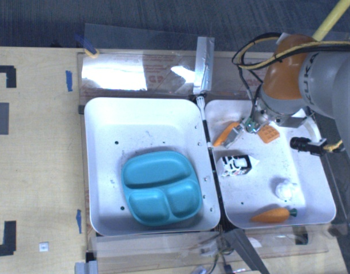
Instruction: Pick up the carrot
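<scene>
Arm: the grey arm (320, 87) is in from the right, its orange band (284, 76) hanging over the back of the right bin (260, 181).
End effector: the end effector (241, 129) is low in the back left part of the right bin, close to the wall shared with the left bin (140, 119).
End effector state: can't tell from up here whether it's spread or pressed together; the tip is small and partly lost against the white floor.
Carrot: the carrot (270, 214) is at the front of the right bin, lying flat along the front wall with its green top pointing right. It's well apart from the end effector and nothing is touching it.
Beside the tip: a slim orange piece (225, 135) lies slanted just to the left of the end effector. Touching or merely beside it, I can't tell.
Other side: a small orange square piece (268, 133) sits just to the right of the tip.
Mid-bin: a black-and-white object (236, 164) is near the left wall, and a white lump (284, 190) sits further right, just above the carrot.
Left bin: a blue divided plate (161, 187) is in its front half.
Counter: light wood counter (32, 170) stretches off to the left of both bins.
</scene>
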Tool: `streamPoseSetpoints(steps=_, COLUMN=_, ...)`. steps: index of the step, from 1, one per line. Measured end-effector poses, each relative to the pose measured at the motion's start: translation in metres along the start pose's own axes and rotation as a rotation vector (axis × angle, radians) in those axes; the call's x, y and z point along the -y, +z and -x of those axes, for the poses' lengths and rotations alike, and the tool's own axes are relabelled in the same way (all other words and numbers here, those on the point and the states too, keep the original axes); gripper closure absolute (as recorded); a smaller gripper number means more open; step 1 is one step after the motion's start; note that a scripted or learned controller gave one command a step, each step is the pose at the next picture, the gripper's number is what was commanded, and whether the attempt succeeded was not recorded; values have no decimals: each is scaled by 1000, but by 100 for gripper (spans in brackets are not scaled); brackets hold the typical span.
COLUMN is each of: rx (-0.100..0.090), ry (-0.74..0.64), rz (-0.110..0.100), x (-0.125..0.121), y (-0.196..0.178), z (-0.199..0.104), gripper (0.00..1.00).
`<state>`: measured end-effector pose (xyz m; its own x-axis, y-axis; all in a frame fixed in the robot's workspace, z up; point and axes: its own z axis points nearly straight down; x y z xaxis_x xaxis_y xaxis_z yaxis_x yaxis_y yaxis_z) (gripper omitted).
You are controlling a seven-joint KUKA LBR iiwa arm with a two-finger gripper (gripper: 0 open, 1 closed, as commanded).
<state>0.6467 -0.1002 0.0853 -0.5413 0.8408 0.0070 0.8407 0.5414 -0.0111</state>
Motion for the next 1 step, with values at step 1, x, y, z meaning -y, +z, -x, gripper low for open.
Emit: streamPoseSetpoints(steps=1, rx=8, ry=-2, rz=7, x=-2, y=-9, z=1, gripper=100)
